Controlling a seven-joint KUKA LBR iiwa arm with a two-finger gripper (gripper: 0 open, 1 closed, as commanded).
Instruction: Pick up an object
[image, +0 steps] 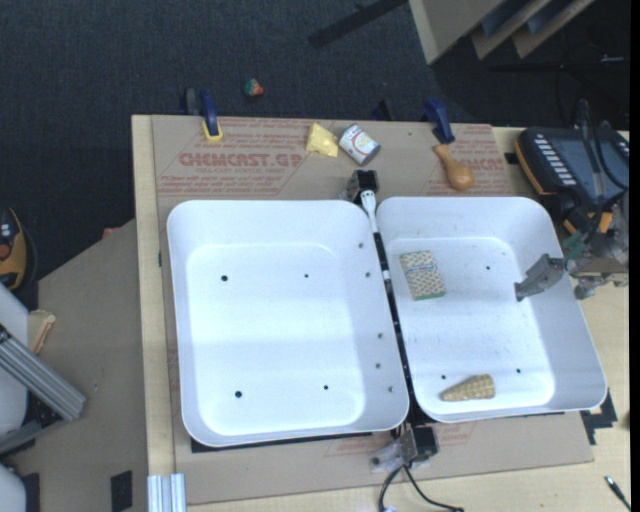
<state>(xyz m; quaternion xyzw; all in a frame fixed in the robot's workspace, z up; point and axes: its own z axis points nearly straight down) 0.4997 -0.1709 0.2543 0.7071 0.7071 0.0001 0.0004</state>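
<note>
Right white bin (560, 290): 1 tan cone-shaped piece (468, 388), long axis left-right, tip left | 1 patterned rectangular block (423, 274), lengthwise up-down | gripper (535, 278) jaws: cannot tell

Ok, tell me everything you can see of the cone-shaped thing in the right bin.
The cone-shaped object is tan with a fine cross-hatched surface, like a wafer cone; its material can't be confirmed. It lies on its side on the floor of the right bin, close to the near wall, its pointed end toward the left bin and its wider end toward the right. It looks whole. Nothing touches it except the bin floor; the speckled rectangular pad lies well apart from it, and the hand is over the bin's right side.
</note>
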